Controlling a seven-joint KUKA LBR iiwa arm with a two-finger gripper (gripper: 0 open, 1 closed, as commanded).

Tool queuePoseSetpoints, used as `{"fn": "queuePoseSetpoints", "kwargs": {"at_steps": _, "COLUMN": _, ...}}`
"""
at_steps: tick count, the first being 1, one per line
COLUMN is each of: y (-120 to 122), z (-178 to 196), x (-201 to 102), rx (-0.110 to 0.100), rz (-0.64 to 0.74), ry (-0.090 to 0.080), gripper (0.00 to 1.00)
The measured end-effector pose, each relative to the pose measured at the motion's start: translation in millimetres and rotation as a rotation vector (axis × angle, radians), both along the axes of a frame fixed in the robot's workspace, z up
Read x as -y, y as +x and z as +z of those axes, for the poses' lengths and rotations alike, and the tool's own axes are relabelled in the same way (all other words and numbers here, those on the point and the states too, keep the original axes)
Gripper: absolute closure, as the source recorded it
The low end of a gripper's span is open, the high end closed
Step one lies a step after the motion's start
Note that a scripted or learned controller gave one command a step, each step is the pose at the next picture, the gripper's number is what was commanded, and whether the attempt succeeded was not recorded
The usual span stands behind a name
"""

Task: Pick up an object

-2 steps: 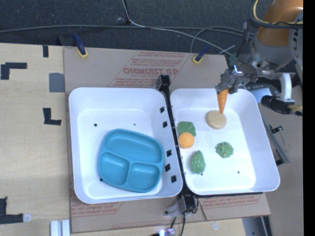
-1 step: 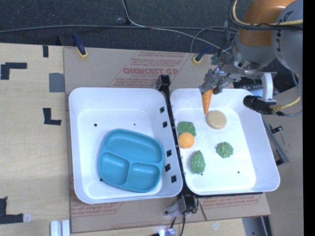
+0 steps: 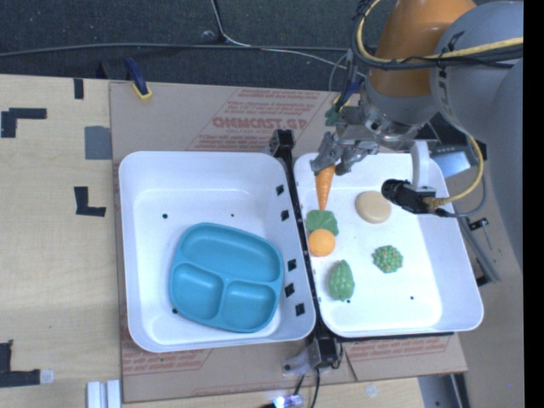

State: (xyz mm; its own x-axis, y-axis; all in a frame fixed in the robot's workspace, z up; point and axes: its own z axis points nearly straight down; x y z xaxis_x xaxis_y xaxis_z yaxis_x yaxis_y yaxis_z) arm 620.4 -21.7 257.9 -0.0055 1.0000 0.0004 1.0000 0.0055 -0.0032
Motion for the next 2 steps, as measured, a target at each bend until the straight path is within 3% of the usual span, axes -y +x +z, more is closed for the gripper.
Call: {"fn": "queuePoseSetpoints", "kwargs": {"at_steps": 2, "y": -10, "z": -13, "x": -113, "rx": 0.002, "rz": 0.001, "ry": 0.001, "gripper": 1.00}}
